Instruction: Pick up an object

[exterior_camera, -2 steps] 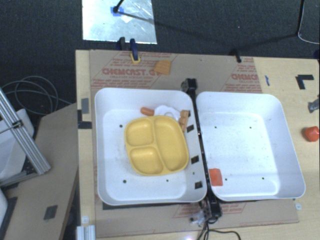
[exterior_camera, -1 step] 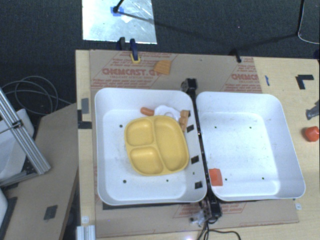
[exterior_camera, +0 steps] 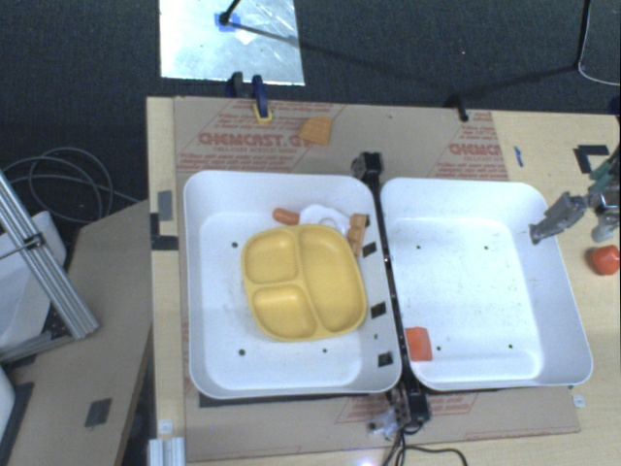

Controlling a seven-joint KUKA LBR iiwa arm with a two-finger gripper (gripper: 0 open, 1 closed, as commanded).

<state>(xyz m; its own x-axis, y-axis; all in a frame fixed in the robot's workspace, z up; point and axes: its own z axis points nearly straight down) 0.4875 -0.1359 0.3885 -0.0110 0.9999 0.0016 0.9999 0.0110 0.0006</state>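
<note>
the left bin [exterior_camera: 209, 289] holds a yellow tray [exterior_camera: 303, 282] near its middle, three compartments up. just behind the tray lie an orange sausage [exterior_camera: 285, 216], a white piece [exterior_camera: 322, 217] and a small tan block [exterior_camera: 357, 231], crowded against the far wall; a grasp there looks awkward. the right bin [exterior_camera: 543, 289] is nearly bare, with one orange block [exterior_camera: 417, 343] at its near left corner, hard by the wall, so it is probably tricky too. the gripper [exterior_camera: 555, 219] hangs over the right bin's far right rim, well apart from every object, grasping nothing; whether it is released or clenched i cannot tell. no pick looks begun yet.
</note>
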